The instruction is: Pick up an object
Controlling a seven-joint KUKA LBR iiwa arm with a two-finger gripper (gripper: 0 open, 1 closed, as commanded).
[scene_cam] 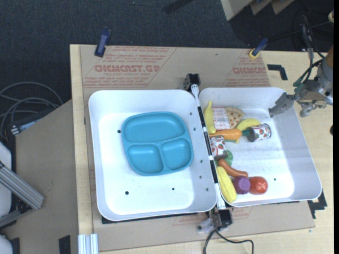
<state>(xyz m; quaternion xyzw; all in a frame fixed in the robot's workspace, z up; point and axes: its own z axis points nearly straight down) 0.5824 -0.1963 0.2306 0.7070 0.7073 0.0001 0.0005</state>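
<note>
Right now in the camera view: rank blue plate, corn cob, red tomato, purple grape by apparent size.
1. blue plate, by far
2. corn cob
3. red tomato
4. purple grape, only slightly smaller than the tomato, so that order is unsure

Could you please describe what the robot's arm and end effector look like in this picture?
At the picture's right edge, the end effector is a grey metal assembly with a dull finish, narrowing to a flat, wedge-like grey tip. Behind it sits a bulkier grey housing with thin dark and greenish cables looping above it. The picture is too coarse to show any markings.

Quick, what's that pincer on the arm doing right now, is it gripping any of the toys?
Pincer: above the right bin's far right corner, no toy seen in it; open or closed cannot be told.
</note>
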